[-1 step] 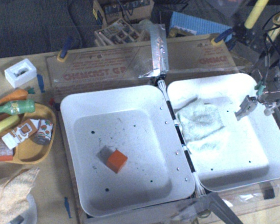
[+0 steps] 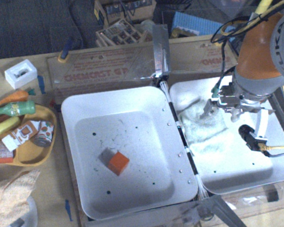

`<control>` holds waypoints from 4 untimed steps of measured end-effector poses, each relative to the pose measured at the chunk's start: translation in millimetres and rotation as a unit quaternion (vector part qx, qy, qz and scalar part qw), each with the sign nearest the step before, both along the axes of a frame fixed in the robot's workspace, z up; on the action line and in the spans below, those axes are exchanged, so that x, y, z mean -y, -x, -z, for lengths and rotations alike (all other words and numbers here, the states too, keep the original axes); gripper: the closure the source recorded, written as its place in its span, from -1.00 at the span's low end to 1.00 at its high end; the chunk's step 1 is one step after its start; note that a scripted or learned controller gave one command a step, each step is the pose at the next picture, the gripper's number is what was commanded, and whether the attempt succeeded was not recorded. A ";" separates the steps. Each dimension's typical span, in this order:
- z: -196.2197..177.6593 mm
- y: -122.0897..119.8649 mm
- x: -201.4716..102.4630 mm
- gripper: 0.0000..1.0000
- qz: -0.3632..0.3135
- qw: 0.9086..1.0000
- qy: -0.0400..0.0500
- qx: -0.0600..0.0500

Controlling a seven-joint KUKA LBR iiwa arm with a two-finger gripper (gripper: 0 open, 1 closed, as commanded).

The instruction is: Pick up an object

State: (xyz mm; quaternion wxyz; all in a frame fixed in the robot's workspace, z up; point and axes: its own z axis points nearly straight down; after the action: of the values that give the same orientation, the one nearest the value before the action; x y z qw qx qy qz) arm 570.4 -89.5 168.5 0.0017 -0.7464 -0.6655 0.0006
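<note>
An orange block [image 2: 119,163] with a grey side lies in the left bin [image 2: 79,114], a little left of its middle. The grey arm with its orange band reaches in from the right and hangs over the right bin [image 2: 281,169]. Its gripper [image 2: 234,106] points down over that bin's upper middle, far from the block. Just left of the gripper, a crumpled translucent patch [image 2: 202,122] lies on the right bin's floor. From above, the wrist hides much of the gripper.
A black cable with a yellow-tipped plug [image 2: 253,139] dangles below the wrist over the right bin. Left of the bins, a wooden bowl [image 2: 33,157] holds toy food, with a cloth [image 2: 10,199] beneath it. A white box [image 2: 20,73] sits at the back left.
</note>
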 end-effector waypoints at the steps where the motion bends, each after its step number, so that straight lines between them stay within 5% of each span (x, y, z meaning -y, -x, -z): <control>1: -52.2 -0.4 58.5 -1.00 0.035 0.999 0.002 0.003; 2: -98.5 18.5 21.7 -1.00 0.046 0.999 0.002 0.003; 3: 70.2 -1.6 19.6 -1.00 0.033 0.999 0.001 0.006; 4: 75.0 -31.7 17.1 -1.00 -0.078 0.997 0.003 0.010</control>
State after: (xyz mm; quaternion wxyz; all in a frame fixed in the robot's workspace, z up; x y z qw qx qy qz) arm 602.1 -106.6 93.6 -0.0076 -0.6920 -0.7218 -0.0047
